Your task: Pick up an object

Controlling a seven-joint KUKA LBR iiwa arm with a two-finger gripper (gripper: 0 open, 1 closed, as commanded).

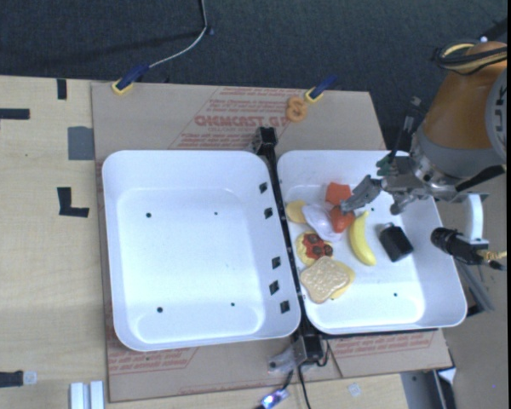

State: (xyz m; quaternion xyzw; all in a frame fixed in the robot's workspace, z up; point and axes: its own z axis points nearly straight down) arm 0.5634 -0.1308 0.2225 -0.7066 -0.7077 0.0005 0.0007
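We see the grey arm with its orange band point(468, 109) cut off by the right edge. Its gripper point(358, 198) covers part of the red-orange object point(338, 192), and its fingers' stance is unclear.

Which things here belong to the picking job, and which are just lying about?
Job: gripper; right bin holding banana, bread, black block, red piece.
Lying about: left bin, cardboard, blue clips, cable.

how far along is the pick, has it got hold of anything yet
Done: the gripper has reached into the right bin, down by the red object. In hand: nothing visibly lifted; the banana, black block and toast-shaped piece all lie in the bin. Left: the grasp itself and the lift.
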